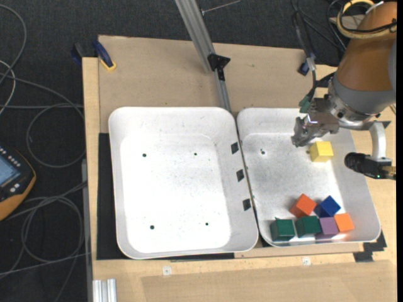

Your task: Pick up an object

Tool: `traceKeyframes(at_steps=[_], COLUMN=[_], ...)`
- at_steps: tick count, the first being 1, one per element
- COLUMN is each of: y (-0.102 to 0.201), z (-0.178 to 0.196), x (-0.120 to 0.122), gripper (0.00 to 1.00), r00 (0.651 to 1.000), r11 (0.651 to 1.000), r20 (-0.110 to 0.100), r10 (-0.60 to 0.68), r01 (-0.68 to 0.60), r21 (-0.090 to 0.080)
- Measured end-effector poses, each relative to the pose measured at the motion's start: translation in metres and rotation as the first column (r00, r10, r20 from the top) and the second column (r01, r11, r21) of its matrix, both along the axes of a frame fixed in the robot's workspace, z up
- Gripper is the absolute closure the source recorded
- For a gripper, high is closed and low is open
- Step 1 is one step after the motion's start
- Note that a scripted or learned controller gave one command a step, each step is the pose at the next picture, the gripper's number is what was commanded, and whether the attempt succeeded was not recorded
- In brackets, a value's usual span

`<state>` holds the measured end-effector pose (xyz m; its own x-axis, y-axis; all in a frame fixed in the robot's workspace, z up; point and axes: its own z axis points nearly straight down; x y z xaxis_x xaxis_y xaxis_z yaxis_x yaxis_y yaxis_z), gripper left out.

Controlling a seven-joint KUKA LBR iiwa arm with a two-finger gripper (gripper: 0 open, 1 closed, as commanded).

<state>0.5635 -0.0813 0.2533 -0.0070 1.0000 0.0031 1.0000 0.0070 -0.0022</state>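
My gripper (305, 135) hangs over the upper right part of the right bin (271, 187), reaching in from the right. A yellow block (321, 150) lies on the bin floor just right of and below the gripper tips, apart from them. Nothing shows between the fingers. In the bin's lower right corner sits a cluster of blocks: a red-orange one (305, 204), a blue one (329, 206), an orange one (344, 221), a purple one (328, 226) and two green ones (283, 228) (307, 225).
The left bin (126, 168) stands beside the right one, joined by black clips (240, 175). A slanted metal rod (200, 36) crosses the bench behind the bins. Cables and a handheld device (9, 178) lie on the floor to the left.
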Motion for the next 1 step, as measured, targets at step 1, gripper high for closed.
traceKeyframes(at_steps=[1], y=[0.0533], z=[0.0073], x=[0.0232], gripper=[1.0], r00=[1.0], r11=[1.0], r20=[0.005], r10=[0.0], r01=[0.0], r21=[-0.001])
